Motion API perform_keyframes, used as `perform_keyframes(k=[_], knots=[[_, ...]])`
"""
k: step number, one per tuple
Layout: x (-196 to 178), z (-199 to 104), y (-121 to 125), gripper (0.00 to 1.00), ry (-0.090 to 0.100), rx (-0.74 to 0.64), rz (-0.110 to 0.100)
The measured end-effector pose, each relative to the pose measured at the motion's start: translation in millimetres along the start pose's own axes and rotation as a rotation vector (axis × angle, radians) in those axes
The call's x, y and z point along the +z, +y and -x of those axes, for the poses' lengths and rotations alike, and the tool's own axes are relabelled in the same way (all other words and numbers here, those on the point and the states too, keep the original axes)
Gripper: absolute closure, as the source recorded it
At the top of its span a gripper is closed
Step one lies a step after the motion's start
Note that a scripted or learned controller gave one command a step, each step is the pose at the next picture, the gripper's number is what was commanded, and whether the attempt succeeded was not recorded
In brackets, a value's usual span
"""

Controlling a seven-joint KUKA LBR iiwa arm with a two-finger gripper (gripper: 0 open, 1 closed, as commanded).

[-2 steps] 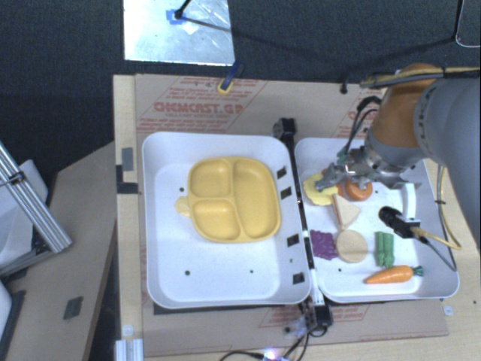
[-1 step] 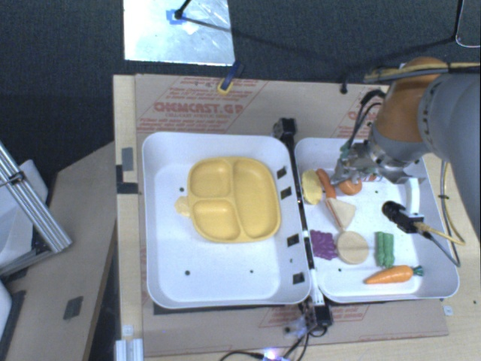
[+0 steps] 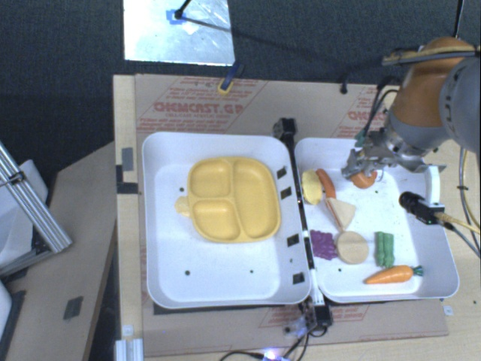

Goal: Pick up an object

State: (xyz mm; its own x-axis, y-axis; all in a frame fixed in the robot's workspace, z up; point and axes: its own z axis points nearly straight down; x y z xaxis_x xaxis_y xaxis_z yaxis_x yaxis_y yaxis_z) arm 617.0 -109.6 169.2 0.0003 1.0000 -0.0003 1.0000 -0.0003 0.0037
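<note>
Orange round item point(image 3: 364, 179) is seen clamped between fingers of gripper point(image 3: 363, 173), over upper part of right bin point(image 3: 443, 273). Carrot point(image 3: 390, 275), green piece point(image 3: 384, 248), purple piece point(image 3: 322, 244) & round cracker point(image 3: 352, 247) are left lying nr front. Yellow divided plate point(image 3: 229, 199) is set in left bin point(image 3: 161, 224).

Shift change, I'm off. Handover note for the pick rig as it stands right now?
Gripper: down in the right bin, far end, right over a small orange piece. Can't tell from this angle whether it has a grip.
Right bin also holds: yellow piece, orange-red sausage shape, pale wedge, purple piece, tan disc, green piece, carrot.
Left bin: yellow divided plate.
Done: arm positioned at a target.
Left: confirm the grasp and lift; nothing is visibly raised yet.
</note>
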Motion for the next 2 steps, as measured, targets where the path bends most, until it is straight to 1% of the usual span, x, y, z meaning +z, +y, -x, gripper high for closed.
perform_keyframes(k=[1,2], knots=[[-53,0,1,1.0,0.0,-0.004,0.0],[-62,-40,-27,1.0,0.001,-0.006,-0.004]])
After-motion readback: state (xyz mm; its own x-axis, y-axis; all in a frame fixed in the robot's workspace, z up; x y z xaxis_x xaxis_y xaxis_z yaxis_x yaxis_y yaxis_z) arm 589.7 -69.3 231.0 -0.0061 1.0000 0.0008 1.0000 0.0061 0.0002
